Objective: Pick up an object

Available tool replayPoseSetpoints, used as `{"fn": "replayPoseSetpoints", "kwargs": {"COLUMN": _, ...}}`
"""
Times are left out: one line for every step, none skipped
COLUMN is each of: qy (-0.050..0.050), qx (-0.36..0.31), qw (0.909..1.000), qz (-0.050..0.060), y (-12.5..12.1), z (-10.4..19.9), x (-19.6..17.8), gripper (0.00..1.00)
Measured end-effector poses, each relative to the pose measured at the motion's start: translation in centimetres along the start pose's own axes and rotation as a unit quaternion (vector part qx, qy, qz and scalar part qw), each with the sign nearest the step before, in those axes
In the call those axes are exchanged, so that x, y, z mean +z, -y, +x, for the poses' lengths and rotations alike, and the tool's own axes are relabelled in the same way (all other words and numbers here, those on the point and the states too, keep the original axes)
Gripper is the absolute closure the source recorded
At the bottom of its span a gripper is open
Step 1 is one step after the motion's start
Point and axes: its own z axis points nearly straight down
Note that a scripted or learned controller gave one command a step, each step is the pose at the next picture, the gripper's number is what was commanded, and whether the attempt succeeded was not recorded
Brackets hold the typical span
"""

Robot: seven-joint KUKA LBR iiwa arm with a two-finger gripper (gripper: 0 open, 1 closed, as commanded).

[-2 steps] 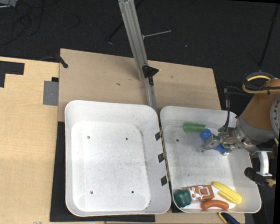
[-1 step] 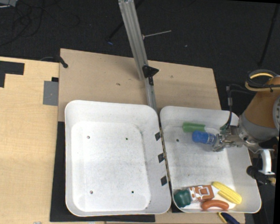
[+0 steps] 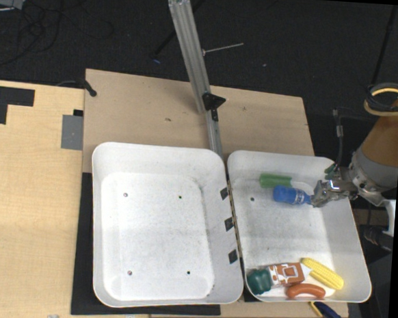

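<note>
White plastic forms the left bin [image 3: 156, 227], shallow and speckled. The right bin [image 3: 296, 234] is the same. In it, at the near edge, lie a dark green rounded piece [image 3: 259, 281], a small box with an unreadable label [image 3: 287, 273], an orange curved piece [image 3: 305, 291] and a ridged yellow corn cob [image 3: 323, 273]. Farther back lie a green cylinder [image 3: 275, 181] and a blue bottle [image 3: 290, 196], its end meeting the metal gripper [image 3: 322, 194]; I cannot tell its grip.

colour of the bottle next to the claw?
Blue bottle, beside the claw, seen in the camera view.
</note>
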Motion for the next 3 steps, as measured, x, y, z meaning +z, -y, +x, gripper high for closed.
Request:
{"fn": "replayPoseSetpoints", "kwargs": {"qy": 0.000, "qx": 0.000, "qw": 1.0000, "qz": 0.000, "y": 0.2, "z": 0.2, "x": -4.3, "gripper": 1.00}}
{"fn": "replayPoseSetpoints", "kwargs": {"qy": 0.000, "qx": -0.001, "qw": 1.0000, "qz": 0.000, "y": 0.1, "z": 0.1, "x": -7.0, "gripper": 1.00}}
{"fn": "replayPoseSetpoints", "kwargs": {"qy": -0.001, "qx": -0.002, "qw": 1.0000, "qz": 0.001, "y": -1.7, "z": 4.9, "x": -7.6, "gripper": 1.00}}
